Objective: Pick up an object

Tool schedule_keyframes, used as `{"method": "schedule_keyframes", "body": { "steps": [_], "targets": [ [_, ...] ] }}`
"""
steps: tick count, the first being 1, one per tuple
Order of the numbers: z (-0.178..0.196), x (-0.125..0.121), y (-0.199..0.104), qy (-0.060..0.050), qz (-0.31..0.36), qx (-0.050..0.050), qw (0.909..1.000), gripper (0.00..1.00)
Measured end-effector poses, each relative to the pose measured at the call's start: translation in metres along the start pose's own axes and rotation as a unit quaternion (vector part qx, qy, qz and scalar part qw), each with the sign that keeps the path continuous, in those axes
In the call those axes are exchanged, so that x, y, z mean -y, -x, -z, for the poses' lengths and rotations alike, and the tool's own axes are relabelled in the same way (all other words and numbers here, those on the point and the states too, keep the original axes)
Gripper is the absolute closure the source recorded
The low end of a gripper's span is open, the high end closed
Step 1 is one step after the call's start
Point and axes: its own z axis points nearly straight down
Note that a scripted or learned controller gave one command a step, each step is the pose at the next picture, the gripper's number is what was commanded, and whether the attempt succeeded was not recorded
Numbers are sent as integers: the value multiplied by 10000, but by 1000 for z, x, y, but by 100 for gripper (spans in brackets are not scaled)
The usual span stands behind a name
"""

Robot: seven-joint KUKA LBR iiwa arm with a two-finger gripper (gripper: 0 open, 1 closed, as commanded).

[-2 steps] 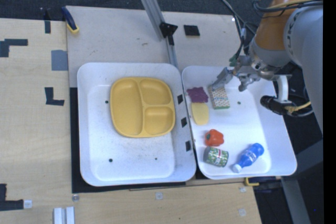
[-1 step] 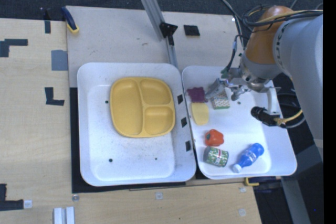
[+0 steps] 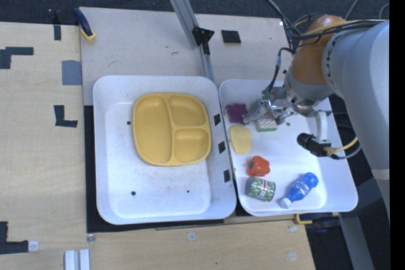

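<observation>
Camera view: the grey arm's two-finger pincer (image 3: 268,112) sits low in the right white bin (image 3: 335,199), at a small green-and-white block (image 3: 267,125); how wide it is open, or whether it grips that block, I cannot tell. Just left of the pincer lie a purple crumpled lump (image 3: 236,112) and a pale yellow oval piece (image 3: 240,139), long axis running toward the camera. Nearer the camera, a red pepper-shaped toy (image 3: 257,165), a green can on its side (image 3: 260,189) and a blue plastic bottle (image 3: 299,190), cap pointing down-left, crowd the near rim, while the yellow divided plate (image 3: 171,128) rests in the left white bin (image 3: 114,155).

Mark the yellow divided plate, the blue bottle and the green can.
yellow divided plate (image 3: 171,128): camera view, on the ridges where its compartments meet.
blue bottle (image 3: 300,188): camera view, on the middle of its body.
green can (image 3: 260,188): camera view, on its side wall.
</observation>
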Motion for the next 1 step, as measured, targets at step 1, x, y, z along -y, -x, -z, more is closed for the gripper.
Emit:
{"method": "schedule_keyframes", "body": {
  "steps": [1],
  "targets": [
    [10, 0, 0, 16, 5, 10, 10000, 100]
  ]
}}
